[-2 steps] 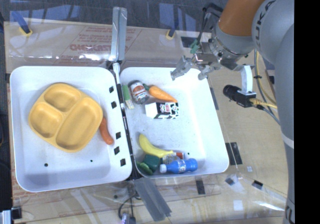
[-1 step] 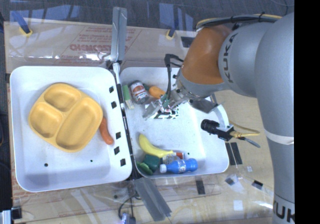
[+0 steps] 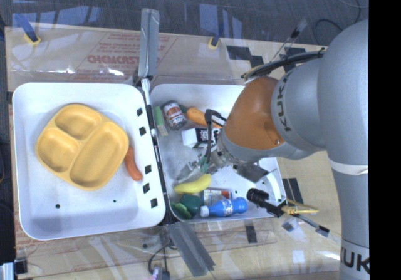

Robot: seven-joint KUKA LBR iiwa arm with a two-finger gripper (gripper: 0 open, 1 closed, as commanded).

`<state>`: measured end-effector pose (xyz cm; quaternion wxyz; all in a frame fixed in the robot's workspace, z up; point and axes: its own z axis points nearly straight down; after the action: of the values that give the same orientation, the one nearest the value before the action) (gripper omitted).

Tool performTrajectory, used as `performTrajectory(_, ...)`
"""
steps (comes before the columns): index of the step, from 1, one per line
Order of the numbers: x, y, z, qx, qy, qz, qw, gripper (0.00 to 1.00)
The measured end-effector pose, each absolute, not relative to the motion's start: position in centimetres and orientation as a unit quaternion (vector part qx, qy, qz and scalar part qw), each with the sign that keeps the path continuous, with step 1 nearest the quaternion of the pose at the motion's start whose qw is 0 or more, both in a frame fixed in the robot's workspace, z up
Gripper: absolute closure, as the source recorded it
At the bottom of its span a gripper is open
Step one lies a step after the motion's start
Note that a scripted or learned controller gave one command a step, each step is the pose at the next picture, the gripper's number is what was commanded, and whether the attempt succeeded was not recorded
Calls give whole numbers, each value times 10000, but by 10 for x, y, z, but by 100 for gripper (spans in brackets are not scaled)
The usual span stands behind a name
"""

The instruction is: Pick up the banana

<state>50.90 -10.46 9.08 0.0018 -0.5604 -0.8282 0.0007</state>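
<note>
A: Where is the banana (image 3: pixel 193 183)?

B: In the right bin (image 3: pixel 188 91), toward its near left corner. It lies flat on the bin floor, its length running across the view.

A: What is around it?

B: A blue bottle (image 3: pixel 225 208) and a green thing (image 3: pixel 187 208) lie just beside it on the near side. A can (image 3: pixel 173 114) and an orange piece (image 3: pixel 195 116) sit well apart from it, by the far wall.

A: And the gripper (image 3: pixel 208 161)?

B: It hangs low in the same bin, just past the banana's far side, under the orange band of the arm (image 3: pixel 254 123).

A: Are the jaws wide or narrow?

B: I cannot tell; they are too small and tangled with the wrist to read.

A: Is it holding the banana?

B: Nothing shows between the jaws. Whether the tip touches the banana, I cannot tell either.

A: The left bin (image 3: pixel 75 210)?

B: It holds a yellow divided plate (image 3: pixel 81 145), with a carrot (image 3: pixel 133 166) touching its right edge.
</note>
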Motion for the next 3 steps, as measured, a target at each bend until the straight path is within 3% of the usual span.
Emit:
performTrajectory(1,476,-100,91,-5587,-8294,4,17,0)
performTrajectory(2,477,-101,101,-5570,-8305,2,12,100)
performTrajectory(3,477,-101,101,-5571,-8304,3,11,0)
